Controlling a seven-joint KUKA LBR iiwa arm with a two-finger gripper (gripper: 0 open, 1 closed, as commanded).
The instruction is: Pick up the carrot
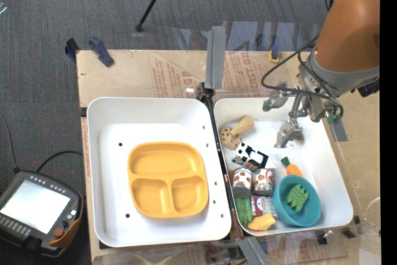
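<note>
Cardboard covers the counter (155, 71) under two bins. Just below the end effector (289, 133), whose fingers hang apart and empty, lies the carrot (291, 168): probably light, stiff plastic; grip its orange middle.

My gripper (289, 133) is dull grey metal, hanging from a smooth, glossy orange shell. Just below it, the carrot (291, 168) looks like smooth matt plastic. Beyond that the teal bowl (283, 205) has a soft plastic sheen. The bin (325, 158) under me is smooth white plastic; off to my far side the yellow tray (167, 186) is matt plastic. The bench (142, 74) is rough brown cardboard, printed red.
</note>
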